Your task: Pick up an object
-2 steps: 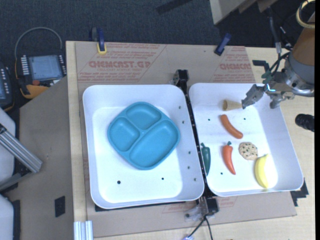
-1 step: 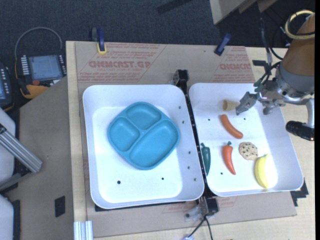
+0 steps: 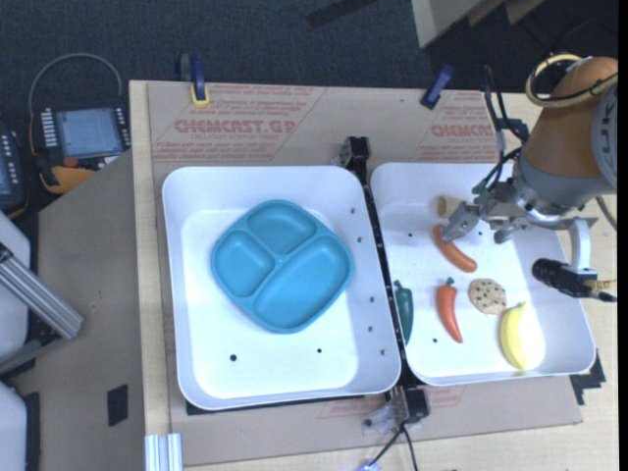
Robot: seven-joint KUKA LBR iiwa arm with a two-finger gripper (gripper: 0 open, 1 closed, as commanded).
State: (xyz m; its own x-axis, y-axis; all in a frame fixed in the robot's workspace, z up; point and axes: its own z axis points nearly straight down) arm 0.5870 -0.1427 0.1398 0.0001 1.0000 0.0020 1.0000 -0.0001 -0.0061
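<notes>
Two white bins side by side on bench.

Left bin (image 3: 191, 263): one blue divided plate (image 3: 283, 278), lying flat, roughly central.

Right bin (image 3: 471, 361): six items, none held.
1. Sausage (image 3: 455, 253): orange-red, at a slant in upper half of bin, well clear of walls.
2. Carrot (image 3: 448, 312): orange with green top, just below sausage, apart from it.
3. Cookie (image 3: 487, 294): beside carrot, on side nearer arm.
4. Banana (image 3: 519, 336): yellow, near lower corner, close to cookie (touching or not: cannot tell).
5. Pepper (image 3: 403, 308): dark green, against wall shared with left bin.
6. Tan piece (image 3: 443, 205): above sausage, too small to identify.

Arm (image 3: 574, 116): entering from right of view, wrist above upper part of right bin.

Gripper (image 3: 479, 228): over upper half of right bin. Fingers (image 3: 456, 229) spread apart, nothing between them. One fingertip close to upper end of sausage, between it and tan piece (contact not determinable). Other fingertip over bare bin floor, above cookie in view and apart from it.
</notes>
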